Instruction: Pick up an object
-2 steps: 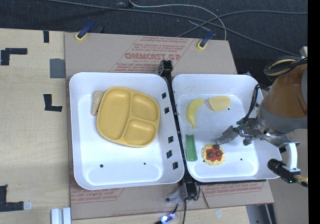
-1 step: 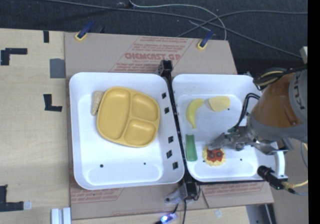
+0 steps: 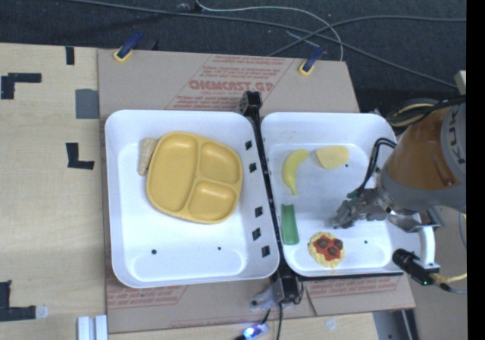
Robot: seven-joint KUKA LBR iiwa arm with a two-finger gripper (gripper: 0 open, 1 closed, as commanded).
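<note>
Down in the right bin [image 3: 356, 125], the gripper [image 3: 347, 213] sits low over the white floor, reached in from the right by the grey arm [image 3: 424, 160] with its orange band. Its dark fingertips are too small and blurred to read, so I cannot tell whether the jaws stand apart or together, and nothing shows between them.

Four small things lie in that bin. A little pizza toy [image 3: 326, 249], pale with red and dark toppings, rests near the bin's front wall, just below and a bit left of the gripper, close but apart from it. A green stick [image 3: 289, 223] lies upright along the bin's left wall, left of the gripper and near the pizza toy. A yellow banana [image 3: 293, 169] curves above the green stick, and a pale yellow wedge [image 3: 332, 156] lies just right of the banana's top; both sit well above the gripper.

The left bin [image 3: 125, 202] bears a yellow divided plate [image 3: 194, 176], tilted a little, with a tan sponge-like piece [image 3: 145, 155] tucked at its left edge, partly under the plate's rim.
</note>
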